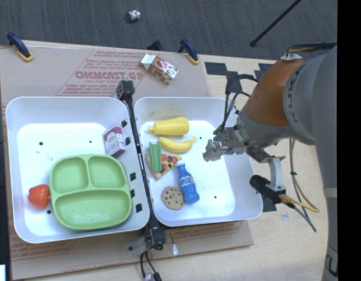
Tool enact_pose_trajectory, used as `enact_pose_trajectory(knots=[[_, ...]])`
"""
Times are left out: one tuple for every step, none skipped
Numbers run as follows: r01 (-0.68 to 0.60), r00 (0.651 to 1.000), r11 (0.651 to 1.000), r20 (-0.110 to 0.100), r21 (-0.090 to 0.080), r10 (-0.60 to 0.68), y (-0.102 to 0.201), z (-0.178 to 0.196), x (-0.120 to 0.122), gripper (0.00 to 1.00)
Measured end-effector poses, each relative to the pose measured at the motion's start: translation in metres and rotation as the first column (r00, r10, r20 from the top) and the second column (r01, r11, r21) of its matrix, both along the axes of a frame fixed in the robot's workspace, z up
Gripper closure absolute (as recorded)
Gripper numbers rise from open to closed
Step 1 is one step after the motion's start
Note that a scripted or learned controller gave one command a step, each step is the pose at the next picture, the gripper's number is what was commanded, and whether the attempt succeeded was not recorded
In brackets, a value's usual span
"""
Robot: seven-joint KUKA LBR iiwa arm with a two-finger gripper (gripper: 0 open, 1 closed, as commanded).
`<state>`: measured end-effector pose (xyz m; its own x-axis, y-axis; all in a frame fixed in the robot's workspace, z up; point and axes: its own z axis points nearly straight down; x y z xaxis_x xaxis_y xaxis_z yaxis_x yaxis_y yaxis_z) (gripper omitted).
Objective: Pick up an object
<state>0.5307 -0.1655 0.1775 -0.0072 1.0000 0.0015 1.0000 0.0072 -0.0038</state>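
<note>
Currently my gripper (210, 152) hovers over the right bin (241, 206), near its right wall, nothing between the fingers; opening width unclear, cannot tell. Banana (178, 144), yellow bottle (170, 126), blue bottle (188, 185), cookie (172, 198) lie to its left, apart from it.
</note>
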Motion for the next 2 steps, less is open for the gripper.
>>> enact_pose_trajectory(knots=[[0.0,1.0,1.0,0.0,0.0,0.0,0.0,0.0,0.0,0.0],[0.0,1.0,1.0,-0.001,0.0,0.0,-0.03,-0.086,-0.055,0.0]])
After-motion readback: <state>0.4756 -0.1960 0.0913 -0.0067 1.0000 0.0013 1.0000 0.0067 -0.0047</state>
